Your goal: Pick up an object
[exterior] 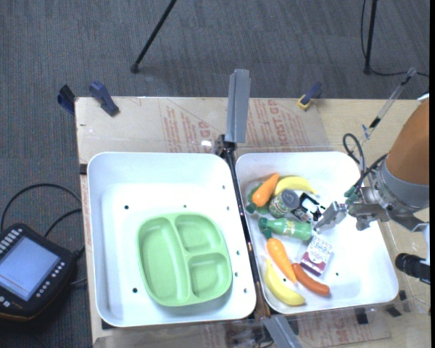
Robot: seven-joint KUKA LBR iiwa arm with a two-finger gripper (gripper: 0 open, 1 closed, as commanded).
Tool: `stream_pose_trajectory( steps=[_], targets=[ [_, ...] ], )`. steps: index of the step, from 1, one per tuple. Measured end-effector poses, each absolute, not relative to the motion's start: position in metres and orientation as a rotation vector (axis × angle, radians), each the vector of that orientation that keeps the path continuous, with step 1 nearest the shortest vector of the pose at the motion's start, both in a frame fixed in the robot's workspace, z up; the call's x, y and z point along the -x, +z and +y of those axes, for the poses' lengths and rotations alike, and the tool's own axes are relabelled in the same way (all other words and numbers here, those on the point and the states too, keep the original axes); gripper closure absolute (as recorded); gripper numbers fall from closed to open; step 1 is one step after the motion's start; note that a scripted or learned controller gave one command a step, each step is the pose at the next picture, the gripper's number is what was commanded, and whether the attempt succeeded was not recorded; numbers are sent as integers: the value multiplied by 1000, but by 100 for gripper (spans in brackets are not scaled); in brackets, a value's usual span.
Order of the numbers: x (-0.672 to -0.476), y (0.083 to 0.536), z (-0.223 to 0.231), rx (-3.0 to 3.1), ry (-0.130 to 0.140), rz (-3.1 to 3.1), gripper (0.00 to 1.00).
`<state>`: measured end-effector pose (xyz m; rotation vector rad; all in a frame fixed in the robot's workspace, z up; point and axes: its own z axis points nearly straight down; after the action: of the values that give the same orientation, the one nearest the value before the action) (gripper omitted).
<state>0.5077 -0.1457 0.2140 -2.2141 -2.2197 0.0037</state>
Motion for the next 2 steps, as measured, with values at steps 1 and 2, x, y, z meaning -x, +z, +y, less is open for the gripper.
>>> stream_pose_trajectory(
  steps=[1, 2],
  targets=[
    [-510, 86, -94, 1978, 3, -2433, 0],
    [-502, 86, -128, 2044, 1, -2380, 0]
  ],
)
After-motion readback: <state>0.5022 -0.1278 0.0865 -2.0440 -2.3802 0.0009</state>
